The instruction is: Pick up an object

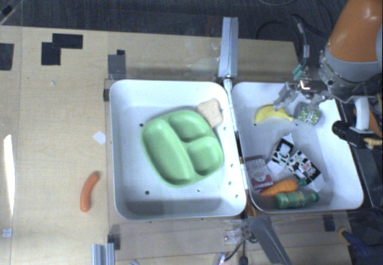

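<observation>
The gripper [299, 97] is seen low over the far part of the right bin [353, 195], at the end of the grey arm with the orange band [358, 21] that reaches in from the right. Whether its fingers are spread or closed cannot be told from this slanted view, since the metal parts blur together, and nothing is clearly seen between them.

The nearest object is judged to be the banana [272, 115], which lies on the bin floor just to the left of the gripper and a little nearer the camera. Its long axis runs roughly left to right across the bin, with one end close beneath the gripper. A small green-patterned item [309, 115] sits just beside it, right under the wrist, and cannot be named more exactly.

The other candidates are placed well apart, at the near end of the same bin: a black-and-white patterned packet [293, 159], a carrot [280, 186], a green bottle [296, 199] and a small reddish packet [257, 172].

If the banana is the target, a short shift leftward is called for, with the closing direction set across its long axis.
</observation>
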